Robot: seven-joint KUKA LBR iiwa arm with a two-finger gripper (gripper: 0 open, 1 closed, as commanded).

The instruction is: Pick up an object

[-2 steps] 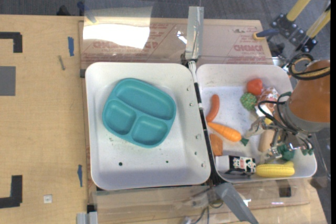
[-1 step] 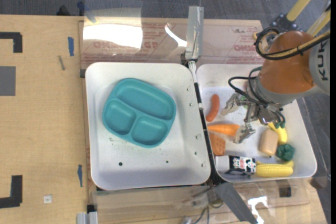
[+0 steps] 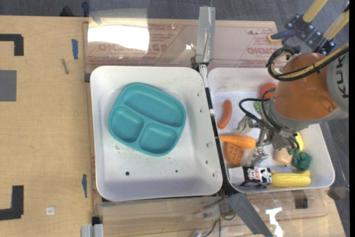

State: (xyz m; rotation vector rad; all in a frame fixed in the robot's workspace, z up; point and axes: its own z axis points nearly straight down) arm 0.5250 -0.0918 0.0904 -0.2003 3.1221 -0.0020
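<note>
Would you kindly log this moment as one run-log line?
arm: over right white bin | hand: low among toy food | near: orange waffle piece | teal divided plate: left bin

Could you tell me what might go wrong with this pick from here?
The claw hangs over a crowded right bin, where the carrot, orange waffle piece and toy cow lie close together, so it may nudge neighbours or catch two at once. The corn cob near the front wall could be awkward to reach.
</note>
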